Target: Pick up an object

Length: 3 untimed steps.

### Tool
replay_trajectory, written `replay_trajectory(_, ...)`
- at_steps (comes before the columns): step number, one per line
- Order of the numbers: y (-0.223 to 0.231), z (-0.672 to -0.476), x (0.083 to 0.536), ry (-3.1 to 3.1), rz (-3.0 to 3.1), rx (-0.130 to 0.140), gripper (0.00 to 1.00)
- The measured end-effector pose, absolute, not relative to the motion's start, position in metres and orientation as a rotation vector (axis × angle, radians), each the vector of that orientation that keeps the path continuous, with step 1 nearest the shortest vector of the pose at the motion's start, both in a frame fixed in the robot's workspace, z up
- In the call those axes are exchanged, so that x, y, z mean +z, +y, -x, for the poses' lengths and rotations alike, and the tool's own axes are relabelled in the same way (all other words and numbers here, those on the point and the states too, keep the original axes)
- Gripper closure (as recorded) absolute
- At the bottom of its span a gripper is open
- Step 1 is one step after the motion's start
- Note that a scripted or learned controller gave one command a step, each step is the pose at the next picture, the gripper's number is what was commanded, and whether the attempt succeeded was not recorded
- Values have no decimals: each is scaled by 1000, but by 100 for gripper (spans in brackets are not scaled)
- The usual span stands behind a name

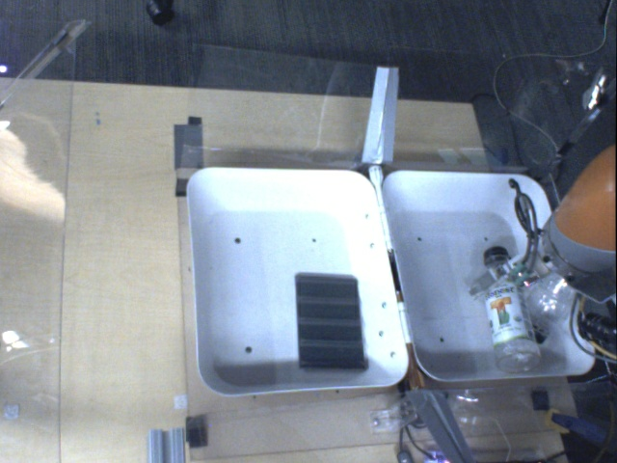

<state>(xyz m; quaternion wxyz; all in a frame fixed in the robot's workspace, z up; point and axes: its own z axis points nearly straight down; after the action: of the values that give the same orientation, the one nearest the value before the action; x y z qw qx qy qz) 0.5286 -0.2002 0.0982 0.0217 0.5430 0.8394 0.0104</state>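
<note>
The end effector (516, 276) is low in the right bin (434, 239) by a clear bottle (506, 321), but I cannot tell if it holds it, so lifting is left.

bench (116, 287): pale wood | floor (289, 13): dark grey carpet | clear panel (34, 210): glare at left

Bright overhead light washes both white bins (289, 201), glare streaks the desk (29, 172) at left (soft focus throughout), shadows pooling along near walls.
</note>
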Motion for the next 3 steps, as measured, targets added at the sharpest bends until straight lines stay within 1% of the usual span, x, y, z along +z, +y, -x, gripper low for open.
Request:
replay_trajectory(1,-200,-529,98,2601,-1683,32,0)
replay_trajectory(2,-203,-584,94,2633,-1672,17,0)
replay_trajectory(3,-164,-625,94,2869,-1222,9,0)
